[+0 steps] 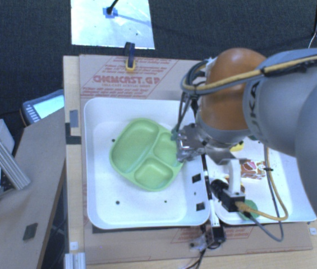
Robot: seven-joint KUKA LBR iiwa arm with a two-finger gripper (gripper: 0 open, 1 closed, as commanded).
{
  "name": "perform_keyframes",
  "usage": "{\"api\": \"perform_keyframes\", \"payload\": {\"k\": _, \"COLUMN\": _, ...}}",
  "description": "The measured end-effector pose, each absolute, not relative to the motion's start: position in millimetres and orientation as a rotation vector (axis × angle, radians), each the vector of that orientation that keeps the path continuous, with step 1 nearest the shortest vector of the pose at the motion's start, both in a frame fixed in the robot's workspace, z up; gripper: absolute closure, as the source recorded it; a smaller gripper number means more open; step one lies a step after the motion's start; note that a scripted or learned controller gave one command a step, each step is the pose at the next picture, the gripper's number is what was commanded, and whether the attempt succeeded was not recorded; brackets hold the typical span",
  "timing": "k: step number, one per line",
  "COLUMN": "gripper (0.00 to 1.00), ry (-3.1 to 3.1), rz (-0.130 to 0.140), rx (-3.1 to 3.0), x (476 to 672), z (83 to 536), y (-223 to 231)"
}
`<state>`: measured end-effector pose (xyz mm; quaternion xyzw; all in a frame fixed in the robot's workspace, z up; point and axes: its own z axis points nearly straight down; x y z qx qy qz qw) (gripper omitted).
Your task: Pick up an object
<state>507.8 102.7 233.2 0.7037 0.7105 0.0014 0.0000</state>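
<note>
On my overhead feed I've got the arm (281,105) swung in from the right, its orange band bulging over the divide between the two bins. The pincer (182,146) sits low at the right edge of the green plate (145,153), right at its rim; the wrist and cable bundle crowd it, and I cannot tell how the pincer stands or whether it has the rim.

The green plate lies in the left bin (105,206), a three-compartment dish, sitting roughly in the bin's middle and looking tilted, its right side under the wrist. A few small dark specks dot the bin floor near it.

The right bin (293,206) is largely covered by the arm. What I can see there: a patch of yellow (237,147) just under the wrist, a white item with red and brown print (252,170) beside it, and a bit of green (250,206) at the near edge, close to a black fitting and a yellow cable (276,198) that loops across the bin.

Beyond the bins, a printed cardboard sheet (127,78) lies on the counter (37,167), with a yellow clip (130,58) at its far edge and a shiny panel (112,14) beyond that. Far left, a metal rail (1,156) leans across the counter's corner.
</note>
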Motion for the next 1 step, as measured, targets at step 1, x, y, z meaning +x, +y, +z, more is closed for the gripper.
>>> {"api": "perform_keyframes", "payload": {"k": 1, "gripper": 0.0, "ry": 2.226, "rz": 0.002, "rx": 2.216, "x": 508.1, "z": 232.8, "y": 99.8}}
